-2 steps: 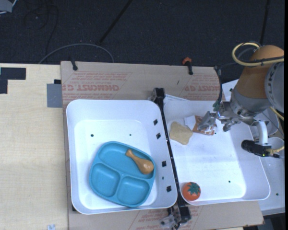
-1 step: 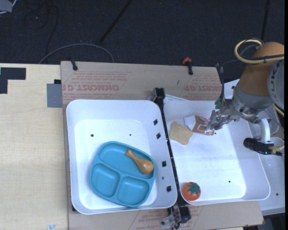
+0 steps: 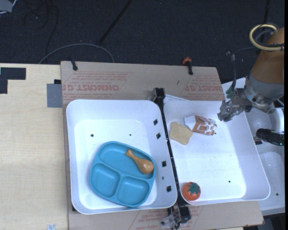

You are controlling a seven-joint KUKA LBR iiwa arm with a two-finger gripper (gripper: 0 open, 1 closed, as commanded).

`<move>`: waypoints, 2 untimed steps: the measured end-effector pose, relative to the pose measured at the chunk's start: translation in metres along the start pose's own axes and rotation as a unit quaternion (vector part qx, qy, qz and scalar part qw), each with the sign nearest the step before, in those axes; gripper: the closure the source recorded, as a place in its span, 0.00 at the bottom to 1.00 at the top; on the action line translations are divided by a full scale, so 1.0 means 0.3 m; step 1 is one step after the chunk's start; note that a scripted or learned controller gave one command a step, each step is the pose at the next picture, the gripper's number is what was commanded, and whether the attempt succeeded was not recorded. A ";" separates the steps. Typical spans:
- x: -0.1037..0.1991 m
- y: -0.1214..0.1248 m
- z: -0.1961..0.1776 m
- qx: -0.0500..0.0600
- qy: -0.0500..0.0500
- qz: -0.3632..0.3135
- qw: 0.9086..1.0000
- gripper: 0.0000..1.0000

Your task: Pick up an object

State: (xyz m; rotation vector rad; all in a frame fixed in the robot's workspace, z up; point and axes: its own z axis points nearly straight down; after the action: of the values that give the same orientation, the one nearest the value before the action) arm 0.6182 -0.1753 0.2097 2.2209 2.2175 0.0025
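In the right bin [image 3: 240,176] lie a tan slice of bread [image 3: 180,133], a white and orange packet [image 3: 203,125] and an orange tomato-like ball [image 3: 191,190] at the front left corner. The left bin [image 3: 86,116] holds a blue divided plate [image 3: 113,178] with a tan chicken drumstick [image 3: 140,161] lying on it. My gripper [image 3: 226,113] hangs at the right bin's far right rim, just right of the packet and above it. Nothing shows between its fingers.
A black divider [image 3: 164,147] with clips runs between the two bins. Brown cardboard [image 3: 134,83] lies under and behind them. The arm's grey and orange body [image 3: 268,68] stands at the right edge, with a black cable fitting [image 3: 271,136] beside the bin.
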 end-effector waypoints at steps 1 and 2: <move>-0.004 0.003 -0.178 0.000 0.000 -0.001 1.000 1.00; 0.193 0.022 -0.137 0.003 0.001 -0.003 1.000 1.00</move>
State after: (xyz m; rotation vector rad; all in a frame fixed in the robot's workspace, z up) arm 0.6249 -0.1174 0.2508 2.2192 2.2288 -0.0018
